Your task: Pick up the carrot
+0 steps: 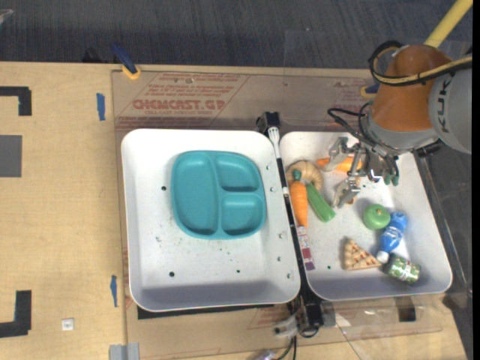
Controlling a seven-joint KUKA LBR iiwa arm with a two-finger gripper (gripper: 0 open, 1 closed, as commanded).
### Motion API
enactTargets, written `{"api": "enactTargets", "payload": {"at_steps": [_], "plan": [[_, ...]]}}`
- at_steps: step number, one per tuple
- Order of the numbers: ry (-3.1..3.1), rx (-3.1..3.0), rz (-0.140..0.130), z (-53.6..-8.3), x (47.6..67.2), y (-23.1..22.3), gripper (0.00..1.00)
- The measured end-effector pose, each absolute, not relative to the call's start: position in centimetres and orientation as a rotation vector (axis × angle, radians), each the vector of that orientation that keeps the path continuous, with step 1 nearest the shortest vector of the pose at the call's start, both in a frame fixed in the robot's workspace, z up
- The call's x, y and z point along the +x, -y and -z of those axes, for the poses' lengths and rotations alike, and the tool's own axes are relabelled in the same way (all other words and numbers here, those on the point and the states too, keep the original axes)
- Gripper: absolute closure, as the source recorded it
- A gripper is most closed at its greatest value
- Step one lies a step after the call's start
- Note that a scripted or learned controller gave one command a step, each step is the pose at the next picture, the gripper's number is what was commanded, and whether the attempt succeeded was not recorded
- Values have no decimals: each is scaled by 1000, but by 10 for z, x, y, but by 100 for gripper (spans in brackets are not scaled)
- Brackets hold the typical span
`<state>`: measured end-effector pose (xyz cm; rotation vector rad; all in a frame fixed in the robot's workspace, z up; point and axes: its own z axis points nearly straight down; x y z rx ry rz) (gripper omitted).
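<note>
Inside the right-hand shallow white bin (431,231), the metal 2-finger gripper (358,177) hangs over the upper middle, fingers (346,192) slightly spread and pinching nothing. Well apart from it, the long orange carrot with a green top (299,201) lies by the bin's left wall, touching a green pepper-like vegetable (320,203). At left, the other white bin (142,223) holds a teal divided plastic tray (219,193).

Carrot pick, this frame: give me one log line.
phase: approach | gripper: above right bin, holding nothing | carrot: lying by bin's left wall, beside green pepper, untouched
</note>
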<state>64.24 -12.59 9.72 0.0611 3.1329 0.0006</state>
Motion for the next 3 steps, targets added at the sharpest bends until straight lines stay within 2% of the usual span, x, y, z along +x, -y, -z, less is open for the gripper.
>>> {"api": "enactTargets", "payload": {"at_steps": [1,2,3], "plan": [[-3124,58,1,-109,645,125,100],[-3125,58,1,-109,645,124,0],[-3131,-130,-1,-88,648,173,0]]}}
